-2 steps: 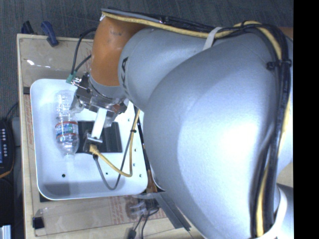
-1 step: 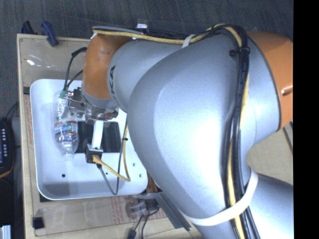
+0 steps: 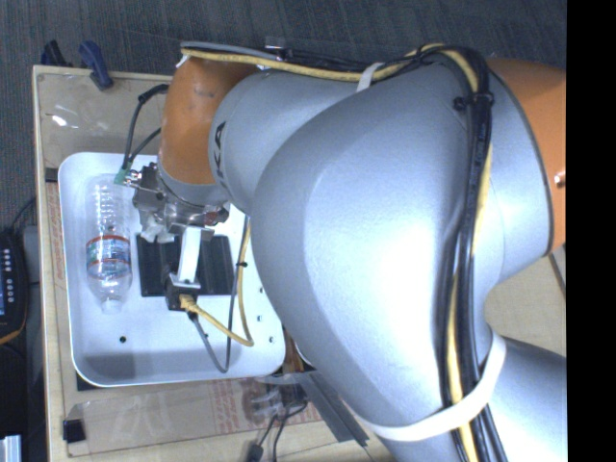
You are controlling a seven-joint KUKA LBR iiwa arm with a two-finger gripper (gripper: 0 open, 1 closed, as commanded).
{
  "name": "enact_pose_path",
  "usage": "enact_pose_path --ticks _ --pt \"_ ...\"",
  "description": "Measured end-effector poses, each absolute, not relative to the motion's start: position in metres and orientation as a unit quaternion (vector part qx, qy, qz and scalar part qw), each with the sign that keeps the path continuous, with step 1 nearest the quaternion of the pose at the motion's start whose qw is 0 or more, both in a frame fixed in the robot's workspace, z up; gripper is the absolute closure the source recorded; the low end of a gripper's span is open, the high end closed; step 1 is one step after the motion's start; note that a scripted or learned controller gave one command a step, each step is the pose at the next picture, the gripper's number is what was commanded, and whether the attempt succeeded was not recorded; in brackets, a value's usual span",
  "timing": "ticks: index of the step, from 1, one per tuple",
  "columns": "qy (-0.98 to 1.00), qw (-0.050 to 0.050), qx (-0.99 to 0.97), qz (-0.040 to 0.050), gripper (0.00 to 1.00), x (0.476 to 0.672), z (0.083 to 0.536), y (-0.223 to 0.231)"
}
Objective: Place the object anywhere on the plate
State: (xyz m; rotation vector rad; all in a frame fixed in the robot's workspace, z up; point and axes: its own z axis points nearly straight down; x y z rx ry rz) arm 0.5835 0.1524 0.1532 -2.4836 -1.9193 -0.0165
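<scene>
A clear plastic water bottle (image 3: 107,246) with a red and blue label lies lengthwise along the left side of the left white bin (image 3: 135,346). My gripper (image 3: 154,212) hangs low over the bin's upper middle, just right of the bottle's upper half. The wrist and the bulk of the grey arm cover the gripper from above. Nothing shows between the gripper and the bottle.
The grey arm with its orange band (image 3: 188,114) covers the bin's right part and everything to the right of it. A blue clamp (image 3: 96,64) sits at the bench's top left corner. Bare bin floor lies below the bottle.
</scene>
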Motion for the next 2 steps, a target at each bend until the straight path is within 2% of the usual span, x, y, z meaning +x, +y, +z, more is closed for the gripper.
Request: enact_pose_path --ticks 1,2 --pt "-0.578 0.001 -0.816 0.0016 1.00 0.596 0.181 0.110" --pt "-0.501 0.001 -0.865 0.0011 1.00 0.605 0.093 0.121"
